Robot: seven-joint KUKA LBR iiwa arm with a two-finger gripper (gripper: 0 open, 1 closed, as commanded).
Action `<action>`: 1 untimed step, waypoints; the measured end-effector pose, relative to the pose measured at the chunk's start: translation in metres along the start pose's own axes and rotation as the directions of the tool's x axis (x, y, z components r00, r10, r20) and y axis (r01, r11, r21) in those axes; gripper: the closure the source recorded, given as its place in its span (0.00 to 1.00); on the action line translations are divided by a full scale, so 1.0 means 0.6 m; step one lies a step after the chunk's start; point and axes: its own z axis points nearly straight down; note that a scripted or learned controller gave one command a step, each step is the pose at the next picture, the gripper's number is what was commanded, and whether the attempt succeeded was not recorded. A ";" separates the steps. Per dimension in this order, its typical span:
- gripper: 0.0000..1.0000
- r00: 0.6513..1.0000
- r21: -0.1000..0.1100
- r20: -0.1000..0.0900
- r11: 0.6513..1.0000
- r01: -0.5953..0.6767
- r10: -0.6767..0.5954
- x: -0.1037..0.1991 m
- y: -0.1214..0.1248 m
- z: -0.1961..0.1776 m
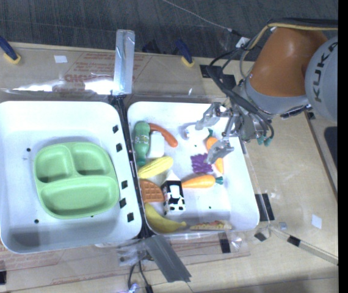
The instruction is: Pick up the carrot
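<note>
Pincer (215, 138) hung open and empty over the right bin (247, 191), fingers spread to straddle the carrot (198, 181) lying just below.

You get even, fairly bright overhead light, so both white bins (15, 182) read clean with only mild washout. Left of the tool (213, 136), a hard glare sits on the clear plastic sheet (82, 84) and the metal post (124, 60) behind the bins. Shadows are soft and short; one grey patch lies in the left bin's near corner. The picture is low in detail and slightly soft, so the tool's fingers blur together. The floor (70, 5) beyond the desk (296, 188) is dim.
</note>
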 end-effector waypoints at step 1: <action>0.00 0.961 0.006 0.018 0.961 0.276 -0.276 -0.005 -0.061 0.202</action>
